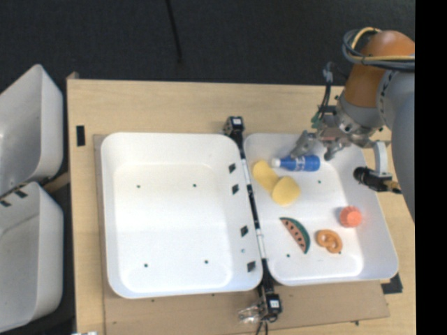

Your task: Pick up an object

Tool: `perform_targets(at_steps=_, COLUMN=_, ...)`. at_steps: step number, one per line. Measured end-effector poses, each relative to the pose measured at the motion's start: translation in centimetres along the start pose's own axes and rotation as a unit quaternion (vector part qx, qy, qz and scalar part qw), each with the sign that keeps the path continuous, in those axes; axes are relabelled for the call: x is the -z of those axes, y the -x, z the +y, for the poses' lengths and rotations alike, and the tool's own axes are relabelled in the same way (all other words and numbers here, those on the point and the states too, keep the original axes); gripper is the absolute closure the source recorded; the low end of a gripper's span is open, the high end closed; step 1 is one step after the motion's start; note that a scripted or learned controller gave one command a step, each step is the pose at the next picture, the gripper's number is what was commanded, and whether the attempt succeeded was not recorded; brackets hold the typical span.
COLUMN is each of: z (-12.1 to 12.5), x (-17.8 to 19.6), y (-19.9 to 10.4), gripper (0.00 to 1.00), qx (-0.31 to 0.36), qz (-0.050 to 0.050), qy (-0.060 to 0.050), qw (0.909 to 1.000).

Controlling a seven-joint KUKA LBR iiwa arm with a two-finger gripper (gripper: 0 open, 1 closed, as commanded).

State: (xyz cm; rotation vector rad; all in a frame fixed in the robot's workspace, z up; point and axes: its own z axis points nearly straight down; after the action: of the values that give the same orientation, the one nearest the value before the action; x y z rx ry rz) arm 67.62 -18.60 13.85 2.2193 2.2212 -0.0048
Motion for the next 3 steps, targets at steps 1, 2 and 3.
perform_targets(at_steps=1, z=1.2, x=-3.9, y=-5.3, gripper=0.0, qx=0.001, qz=0.001, qy=-0.003, qw=1.0)
perform_targets(at_steps=2, z=-7.7, x=-3.8, y=-6.2, gripper=0.0, qx=-0.002, qz=0.002, qy=-0.003, qw=1.0)
perform_targets(at_steps=3, z=-3.2, x=-3.7, y=-8.9, gripper=0.0, qx=0.001, qz=0.001, qy=0.003, qw=1.0)
